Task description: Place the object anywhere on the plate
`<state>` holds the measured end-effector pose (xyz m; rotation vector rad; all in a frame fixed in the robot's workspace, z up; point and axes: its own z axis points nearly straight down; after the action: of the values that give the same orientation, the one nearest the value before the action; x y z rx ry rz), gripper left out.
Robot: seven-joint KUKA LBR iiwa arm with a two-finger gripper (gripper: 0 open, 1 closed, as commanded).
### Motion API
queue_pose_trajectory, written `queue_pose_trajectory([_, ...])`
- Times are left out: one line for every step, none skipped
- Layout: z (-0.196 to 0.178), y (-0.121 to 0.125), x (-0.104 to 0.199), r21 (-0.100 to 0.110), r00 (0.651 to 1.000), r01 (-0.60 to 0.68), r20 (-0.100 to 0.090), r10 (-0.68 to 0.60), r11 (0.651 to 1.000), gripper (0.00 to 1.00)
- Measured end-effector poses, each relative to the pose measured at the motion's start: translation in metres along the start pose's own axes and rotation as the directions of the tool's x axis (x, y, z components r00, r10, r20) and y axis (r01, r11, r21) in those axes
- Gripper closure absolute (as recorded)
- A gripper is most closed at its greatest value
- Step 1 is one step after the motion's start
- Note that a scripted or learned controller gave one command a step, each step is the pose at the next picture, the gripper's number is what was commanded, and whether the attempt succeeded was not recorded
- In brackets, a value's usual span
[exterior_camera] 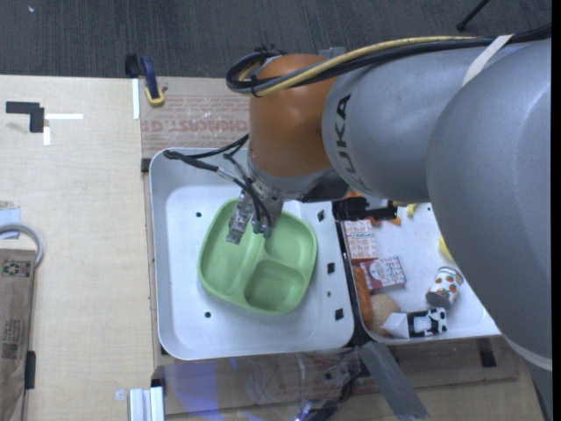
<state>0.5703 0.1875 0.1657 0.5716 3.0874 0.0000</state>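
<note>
A light green plate (263, 266) with divided compartments lies in the left white bin (180, 261). My gripper (250, 224) hangs over the plate's upper left compartment, below the orange wrist band. Its two fingers (237, 228) point down at the plate and stand apart, and I see only green plate between them. Nothing rests on the parts of the plate that show. The big grey arm hides the upper part of the right bin.
The right bin (465, 327) holds a red and white box (359, 239), a second small packet (384, 273), a round brown item (383, 306), a black and white cube (427, 322) and a small patterned cup (445, 285). A wooden bench (70, 235) lies to the left.
</note>
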Motion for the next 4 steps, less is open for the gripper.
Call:
queue_pose_trajectory([0.0,-0.091,0.04,0.001,0.994,0.11,-0.002,-0.11,0.994,1.0])
queue_pose_trajectory([-0.039,-0.043,0.076,-0.001,0.994,0.113,0.001,-0.113,0.994,1.0])
queue_pose_trajectory([0.037,-0.025,0.058,0.002,0.995,0.099,-0.003,-0.099,0.995,1.0])
queue_pose_trajectory([0.037,-0.025,0.058,0.002,0.995,0.099,-0.003,-0.099,0.995,0.0])
